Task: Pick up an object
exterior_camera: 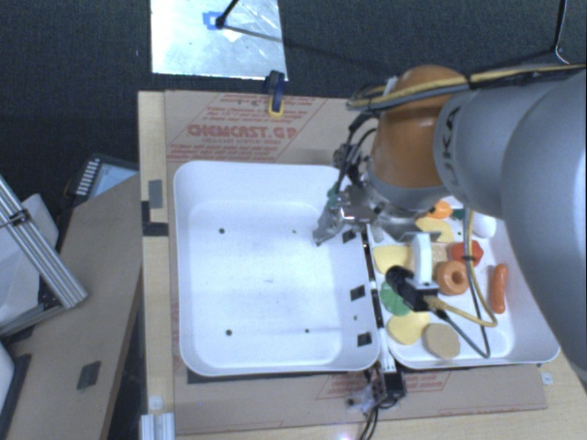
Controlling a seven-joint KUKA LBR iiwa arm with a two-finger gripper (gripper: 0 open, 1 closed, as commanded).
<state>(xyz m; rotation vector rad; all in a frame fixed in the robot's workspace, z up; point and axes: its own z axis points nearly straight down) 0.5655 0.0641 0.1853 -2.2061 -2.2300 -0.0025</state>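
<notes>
My gripper (328,225) hangs low over the right side of the left white bin (248,337), close to the wall between the two bins. I see nothing held in it. The right white bin (537,342) is partly covered by the grey and orange arm. In it lie toy foods: a brown ring doughnut (453,278), a red-orange sausage (498,287), a tan round piece (441,341), a yellow piece (408,327), another yellow piece (389,258) and a green piece (397,303). All of them are to the right of the gripper.
Both bins rest on a cardboard sheet (238,126) with red print. A yellow and blue clamp (275,94) sits at the sheet's far edge. A silvery panel (215,21) lies behind it. Metal rails (32,255) stand at the left.
</notes>
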